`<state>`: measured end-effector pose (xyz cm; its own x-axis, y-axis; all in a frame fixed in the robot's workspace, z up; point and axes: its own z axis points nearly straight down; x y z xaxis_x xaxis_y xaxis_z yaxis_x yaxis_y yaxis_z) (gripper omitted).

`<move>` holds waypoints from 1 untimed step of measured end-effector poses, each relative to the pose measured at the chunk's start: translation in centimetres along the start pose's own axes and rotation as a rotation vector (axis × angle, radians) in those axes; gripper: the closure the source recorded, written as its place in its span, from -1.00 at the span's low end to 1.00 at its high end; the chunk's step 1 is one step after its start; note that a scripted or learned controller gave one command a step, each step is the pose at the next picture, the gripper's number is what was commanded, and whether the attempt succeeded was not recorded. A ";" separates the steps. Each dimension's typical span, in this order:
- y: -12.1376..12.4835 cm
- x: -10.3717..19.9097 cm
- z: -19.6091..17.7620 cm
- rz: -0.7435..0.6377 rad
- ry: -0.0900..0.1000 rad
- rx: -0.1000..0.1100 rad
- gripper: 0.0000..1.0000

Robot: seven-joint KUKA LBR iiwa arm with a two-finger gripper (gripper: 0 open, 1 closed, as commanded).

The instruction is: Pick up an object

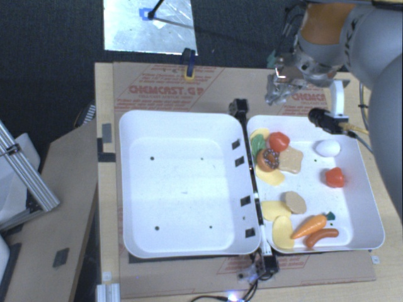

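1. Camera view: the arm (352, 24) reaches in from the right; its jaws hang above the far edge of the right bin (359, 168), over the cardboard-covered surface (170, 83). I cannot tell how they stand, and nothing shows between them.
2. The right bin holds toy foods: a tomato (279, 141), a donut (269, 159), a white egg (327, 148), a red pepper (335, 177), a carrot (310, 225) and a sausage (321, 236) near the front.
3. The left bin (182, 181) sits just beside it, rims touching.

"CHEMCAST GP" on brown board (165, 88)
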<state>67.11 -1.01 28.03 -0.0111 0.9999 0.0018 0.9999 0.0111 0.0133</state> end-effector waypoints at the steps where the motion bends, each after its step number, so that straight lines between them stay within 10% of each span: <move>1: -3.4 9.0 6.7 0.000 0.001 0.018 1.00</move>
<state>63.74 7.96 21.25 -0.0116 0.9999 0.0031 0.9999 0.0116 -0.0048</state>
